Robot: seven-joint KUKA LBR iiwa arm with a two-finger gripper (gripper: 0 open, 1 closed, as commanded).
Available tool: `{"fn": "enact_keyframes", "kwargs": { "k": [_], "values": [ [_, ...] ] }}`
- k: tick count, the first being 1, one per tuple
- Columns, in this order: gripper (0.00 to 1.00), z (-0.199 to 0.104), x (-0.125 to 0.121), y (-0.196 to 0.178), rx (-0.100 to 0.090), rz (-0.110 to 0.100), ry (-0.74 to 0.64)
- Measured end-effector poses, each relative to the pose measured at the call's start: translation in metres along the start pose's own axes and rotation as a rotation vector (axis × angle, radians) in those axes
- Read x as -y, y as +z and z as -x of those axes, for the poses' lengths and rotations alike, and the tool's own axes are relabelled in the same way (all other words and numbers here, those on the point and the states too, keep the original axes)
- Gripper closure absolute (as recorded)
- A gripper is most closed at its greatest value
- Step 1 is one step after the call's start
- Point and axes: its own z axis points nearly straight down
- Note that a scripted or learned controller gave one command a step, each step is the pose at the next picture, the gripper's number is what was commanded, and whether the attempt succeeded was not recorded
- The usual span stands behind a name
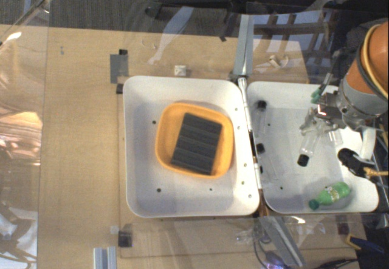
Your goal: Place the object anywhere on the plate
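- Camera view had the gripper (313, 134) in the right bin (285, 201), jaws apart around nothing.
- Green bottle (329, 195) lay below the gripper, long axis sideways, well apart from the orange plate (163, 140).

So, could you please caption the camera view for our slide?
Dark ridged block lies on the orange plate in the left bin; gripper hangs over the right bin near a green bottle.

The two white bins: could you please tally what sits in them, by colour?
Orange: 1, the plate in the left bin
Dark grey: 1, the ridged block lying on the plate
Green: 1, the bottle in the right bin
Total: 3
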Motion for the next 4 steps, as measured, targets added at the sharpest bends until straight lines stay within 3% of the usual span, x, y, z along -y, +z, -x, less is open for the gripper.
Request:
{"fn": "enact_keyframes", "kwargs": {
  "k": [1,2,3,4],
  "values": [
    [0.00,0.000,0.000,0.000,0.000,0.000,0.000],
    [1.00,-0.002,-0.002,-0.010,0.000,0.003,-0.007],
    [0.00,-0.002,-0.002,-0.010,0.000,0.003,-0.006],
    [0.00,0.064,0.028,-0.054,0.002,0.001,0.033]
  ]
}}
